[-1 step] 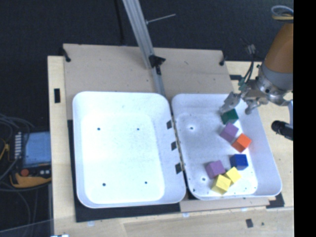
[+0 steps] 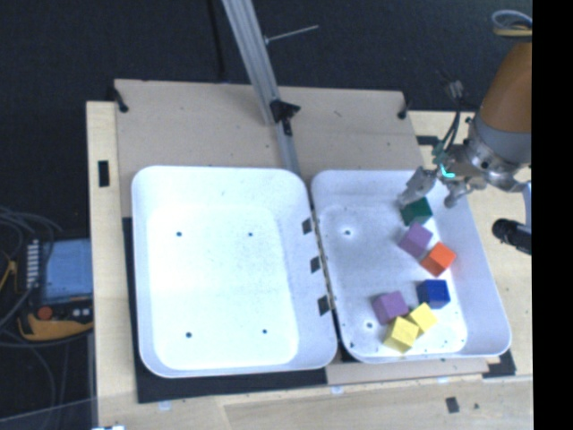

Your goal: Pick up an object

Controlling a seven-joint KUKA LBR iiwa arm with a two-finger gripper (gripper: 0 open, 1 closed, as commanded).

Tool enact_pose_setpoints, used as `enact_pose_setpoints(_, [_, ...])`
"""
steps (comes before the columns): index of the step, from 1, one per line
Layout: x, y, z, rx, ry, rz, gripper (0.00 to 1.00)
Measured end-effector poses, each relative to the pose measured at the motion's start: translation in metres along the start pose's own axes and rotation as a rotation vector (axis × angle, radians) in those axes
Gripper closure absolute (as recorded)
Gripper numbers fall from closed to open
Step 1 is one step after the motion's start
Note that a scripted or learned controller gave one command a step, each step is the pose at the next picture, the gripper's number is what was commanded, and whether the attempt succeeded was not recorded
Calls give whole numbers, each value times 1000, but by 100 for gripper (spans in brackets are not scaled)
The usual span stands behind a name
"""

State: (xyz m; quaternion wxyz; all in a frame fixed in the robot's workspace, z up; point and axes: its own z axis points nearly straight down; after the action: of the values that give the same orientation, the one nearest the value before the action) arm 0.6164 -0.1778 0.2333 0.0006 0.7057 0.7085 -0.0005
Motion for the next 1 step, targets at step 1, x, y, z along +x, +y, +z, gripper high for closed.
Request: enact_pose_setpoints(1, [-3,2,60,2,1,3,0])
